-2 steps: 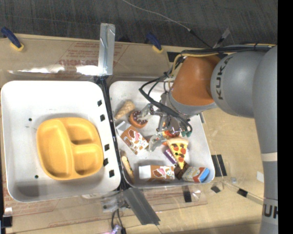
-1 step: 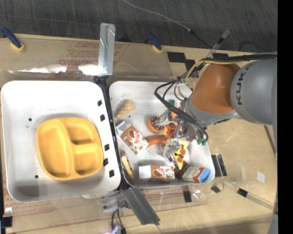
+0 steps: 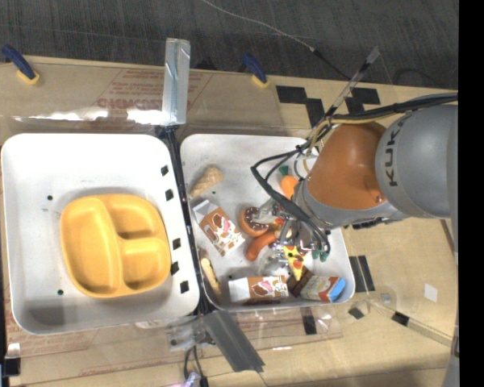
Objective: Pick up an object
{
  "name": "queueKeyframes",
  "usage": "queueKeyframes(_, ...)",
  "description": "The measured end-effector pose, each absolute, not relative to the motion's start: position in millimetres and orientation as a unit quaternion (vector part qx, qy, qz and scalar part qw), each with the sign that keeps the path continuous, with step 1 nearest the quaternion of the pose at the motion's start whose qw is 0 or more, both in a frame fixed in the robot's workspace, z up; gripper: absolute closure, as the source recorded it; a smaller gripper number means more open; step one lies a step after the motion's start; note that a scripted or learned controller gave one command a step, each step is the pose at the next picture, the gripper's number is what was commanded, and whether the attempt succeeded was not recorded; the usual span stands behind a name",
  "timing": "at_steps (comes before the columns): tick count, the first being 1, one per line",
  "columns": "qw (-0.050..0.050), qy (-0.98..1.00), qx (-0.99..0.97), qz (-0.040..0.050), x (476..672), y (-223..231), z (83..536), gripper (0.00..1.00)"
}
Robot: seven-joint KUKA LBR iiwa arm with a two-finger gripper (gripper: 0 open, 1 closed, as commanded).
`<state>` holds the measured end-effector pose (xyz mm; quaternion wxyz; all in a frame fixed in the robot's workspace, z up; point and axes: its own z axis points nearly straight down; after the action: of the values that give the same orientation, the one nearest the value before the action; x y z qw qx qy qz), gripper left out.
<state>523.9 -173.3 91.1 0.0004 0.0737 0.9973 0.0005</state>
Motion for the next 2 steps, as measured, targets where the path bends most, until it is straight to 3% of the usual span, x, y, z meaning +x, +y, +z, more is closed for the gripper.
queueKeyframes(1,0.009,0.989,0.148,-0.0008,504.0,-155.7,94.4,0.0)
queueKeyframes(2,0.016,0.986,0.168,-0.0012,495.8,-131.8,97.2,0.0)
